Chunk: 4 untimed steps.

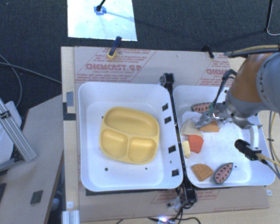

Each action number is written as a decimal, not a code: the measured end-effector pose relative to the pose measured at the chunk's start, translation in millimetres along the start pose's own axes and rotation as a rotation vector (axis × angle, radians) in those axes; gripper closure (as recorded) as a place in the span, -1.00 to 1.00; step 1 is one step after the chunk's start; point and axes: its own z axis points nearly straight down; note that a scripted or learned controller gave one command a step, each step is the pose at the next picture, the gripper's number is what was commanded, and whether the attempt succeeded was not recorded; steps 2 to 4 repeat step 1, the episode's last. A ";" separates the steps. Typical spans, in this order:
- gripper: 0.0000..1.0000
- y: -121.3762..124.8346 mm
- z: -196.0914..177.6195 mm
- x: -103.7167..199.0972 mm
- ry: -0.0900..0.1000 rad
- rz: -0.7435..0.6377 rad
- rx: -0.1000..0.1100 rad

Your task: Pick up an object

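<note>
Hovering low in the right bin [263, 169] — the pincer [206, 120], its grip impossible to tell.

Robotics lab — bench [130, 62], cables [23, 73]

1. Two shallow white plastic bins sat side by side at mid-frame: the left bin [91, 139] and the right bin [252, 169].
2. A yellow three-compartment plastic tray [129, 134] lay in the left bin.
3. In the right bin, a brown toast-shaped piece [201, 171] lay at lower left, with a watermelon-slice toy [223, 172] just to its right.
</note>
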 end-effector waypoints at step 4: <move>1.00 -13.4 -82.2 78.8 0.001 0.003 0.003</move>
